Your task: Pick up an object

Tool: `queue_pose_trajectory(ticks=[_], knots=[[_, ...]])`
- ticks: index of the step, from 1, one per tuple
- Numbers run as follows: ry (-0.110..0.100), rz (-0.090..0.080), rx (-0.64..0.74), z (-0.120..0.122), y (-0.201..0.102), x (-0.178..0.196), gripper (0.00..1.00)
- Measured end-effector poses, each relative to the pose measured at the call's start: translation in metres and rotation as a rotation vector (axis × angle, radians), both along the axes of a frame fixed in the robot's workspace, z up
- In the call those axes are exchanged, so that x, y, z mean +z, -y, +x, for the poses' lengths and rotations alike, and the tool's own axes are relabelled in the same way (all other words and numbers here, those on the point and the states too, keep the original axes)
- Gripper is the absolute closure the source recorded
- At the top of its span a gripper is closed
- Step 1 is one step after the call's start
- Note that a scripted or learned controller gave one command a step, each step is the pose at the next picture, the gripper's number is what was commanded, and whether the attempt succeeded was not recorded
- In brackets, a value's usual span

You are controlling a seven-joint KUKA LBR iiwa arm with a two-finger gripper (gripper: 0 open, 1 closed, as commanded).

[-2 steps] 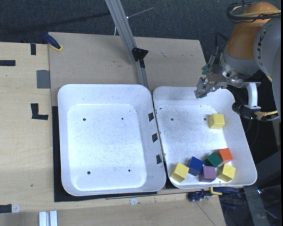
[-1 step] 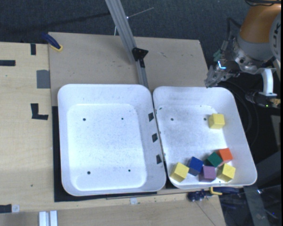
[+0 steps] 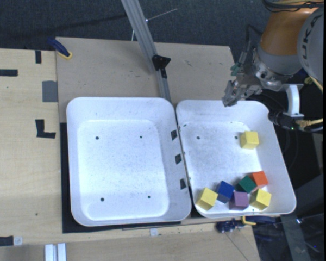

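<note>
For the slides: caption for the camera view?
Tool above the right white bin's far rim; coloured foam cubes clustered at its near edge.

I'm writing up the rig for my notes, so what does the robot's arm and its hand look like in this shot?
The arm is bulky and rounded, with a broad orange band above a grey wrist section and part of dark lettering on the grey shell at the right. Black cables loop over its top, and more cabling runs along a white bracket below the wrist. The hand is a small, dark grey metal assembly that narrows toward its tip.

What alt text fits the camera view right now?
The gripper hovers over the right bin's far rim. One yellow block sits alone; six coloured blocks cluster at its near edge.
</note>
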State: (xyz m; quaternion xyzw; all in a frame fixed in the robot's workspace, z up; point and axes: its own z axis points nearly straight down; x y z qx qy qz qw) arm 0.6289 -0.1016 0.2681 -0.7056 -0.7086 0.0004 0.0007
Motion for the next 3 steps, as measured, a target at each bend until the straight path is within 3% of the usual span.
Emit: queue_pose_trajectory(ticks=[3], knots=[[-0.002, 0.001, 0.003, -0.088, -0.152, -0.005, 1.00]])
